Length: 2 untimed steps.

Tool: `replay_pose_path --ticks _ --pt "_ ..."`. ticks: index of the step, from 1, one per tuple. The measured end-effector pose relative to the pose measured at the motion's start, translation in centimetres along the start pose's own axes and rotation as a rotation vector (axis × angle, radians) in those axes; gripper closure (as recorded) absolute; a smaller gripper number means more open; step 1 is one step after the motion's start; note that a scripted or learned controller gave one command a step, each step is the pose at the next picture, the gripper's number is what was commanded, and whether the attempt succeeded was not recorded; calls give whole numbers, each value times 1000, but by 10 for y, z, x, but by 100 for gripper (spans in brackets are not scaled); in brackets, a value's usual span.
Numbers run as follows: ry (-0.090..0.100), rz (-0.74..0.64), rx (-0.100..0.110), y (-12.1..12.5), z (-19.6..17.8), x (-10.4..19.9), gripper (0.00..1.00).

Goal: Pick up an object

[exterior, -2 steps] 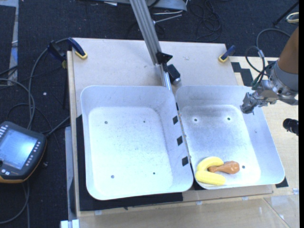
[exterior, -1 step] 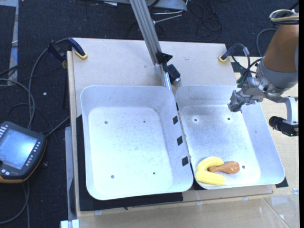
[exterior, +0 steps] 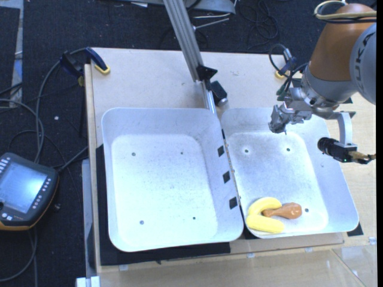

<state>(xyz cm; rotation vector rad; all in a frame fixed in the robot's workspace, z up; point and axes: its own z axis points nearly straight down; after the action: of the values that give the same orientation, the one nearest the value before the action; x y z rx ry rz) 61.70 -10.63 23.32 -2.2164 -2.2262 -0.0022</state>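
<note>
A yellow banana (exterior: 261, 215) lies curled in the right bin (exterior: 317, 160), close to the bin's front edge and toward its left side. Touching the banana on its right is a brown drumstick-shaped toy (exterior: 285, 210), its thin end tucked into the banana's curve and its rounded end pointing right. Both rest flat on the bin floor.

The gripper (exterior: 279, 125) hangs over the far part of the same bin, near the back wall, well apart from the banana and the toy. It holds nothing. It looks small and dark from above, and whether it is spread or closed cannot be told. The grey arm (exterior: 335, 58) with its orange band reaches in from the right, above the bin's far right corner.

The left bin (exterior: 119, 178) sits just beside the right one, their inner edges overlapping along the middle. Both stand on a pale wooden bench (exterior: 149, 76). A slanted metal rail (exterior: 182, 28) rises from the back of the bench between the bins. On the dark floor to the left lies a handheld control pad (exterior: 24, 190) with a screen, with black cables (exterior: 42, 112) trailing near it.
</note>
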Motion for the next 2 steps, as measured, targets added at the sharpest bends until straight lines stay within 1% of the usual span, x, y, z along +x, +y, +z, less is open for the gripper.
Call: replay_pose_path --ticks 2 --pt "0 0 1 14 -15 103 100"
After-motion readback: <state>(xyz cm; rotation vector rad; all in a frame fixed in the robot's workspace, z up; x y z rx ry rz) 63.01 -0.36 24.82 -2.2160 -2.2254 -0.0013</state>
